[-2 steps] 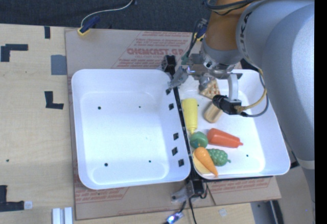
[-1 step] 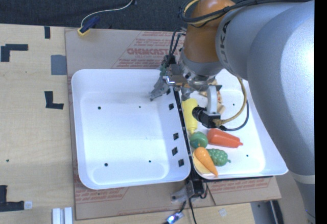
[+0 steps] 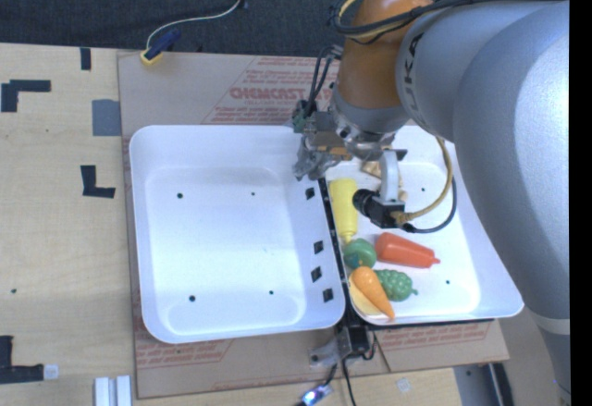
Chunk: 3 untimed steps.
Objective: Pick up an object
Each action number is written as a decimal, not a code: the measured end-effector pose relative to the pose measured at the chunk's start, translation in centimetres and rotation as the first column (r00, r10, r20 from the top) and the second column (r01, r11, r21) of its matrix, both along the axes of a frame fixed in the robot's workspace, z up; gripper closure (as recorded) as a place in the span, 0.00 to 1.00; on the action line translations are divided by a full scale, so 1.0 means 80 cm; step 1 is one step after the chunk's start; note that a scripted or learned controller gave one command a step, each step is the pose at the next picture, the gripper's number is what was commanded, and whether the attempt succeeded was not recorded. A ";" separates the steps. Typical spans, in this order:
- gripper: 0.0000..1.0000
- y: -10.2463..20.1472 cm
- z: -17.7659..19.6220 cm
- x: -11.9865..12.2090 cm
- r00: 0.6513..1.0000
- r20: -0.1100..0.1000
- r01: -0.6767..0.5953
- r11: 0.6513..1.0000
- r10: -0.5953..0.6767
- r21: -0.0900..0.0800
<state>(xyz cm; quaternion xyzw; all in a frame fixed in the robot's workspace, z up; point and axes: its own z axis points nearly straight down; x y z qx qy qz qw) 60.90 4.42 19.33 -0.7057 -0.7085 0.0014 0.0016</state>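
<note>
The task names no special object, so any of the toy foods in the right bin (image 3: 462, 302) can serve. The nearest to the hand (image 3: 344, 154) is the yellow corn (image 3: 344, 208), which lies along the dividing wall between the two bins, just below the hand. Below the corn there is a green round vegetable (image 3: 361, 253), then a red-orange pepper (image 3: 405, 251) to the right of it, and further down an orange carrot (image 3: 372, 289) lying over a yellow piece, with a bumpy green fruit (image 3: 396, 284) touching it.

The hand hangs low over the upper left corner of the right bin, above the top end of the corn. Its fingers are hidden under the wrist and the cables, so I cannot tell whether it is released or clenched, and I see nothing between them. I judge that the task is not yet done: all the objects lie on the bin floor, and the grasp and the lift are left.

The left bin (image 3: 222, 238), on the other side of the wall from the corn, has nothing in it. What stands in the way is the wall itself, because the corn rests close to it, and the other toys crowd together below the corn. A black hose loops just right of the corn.
</note>
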 end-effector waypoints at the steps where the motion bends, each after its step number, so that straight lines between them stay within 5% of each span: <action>1: 1.00 0.031 0.193 0.000 1.000 0.020 -0.002 1.000 0.002 0.002; 2: 1.00 0.091 0.152 -0.062 1.000 -0.001 0.000 1.000 0.000 -0.001; 3: 1.00 0.105 0.074 -0.117 1.000 -0.007 0.002 1.000 -0.002 -0.002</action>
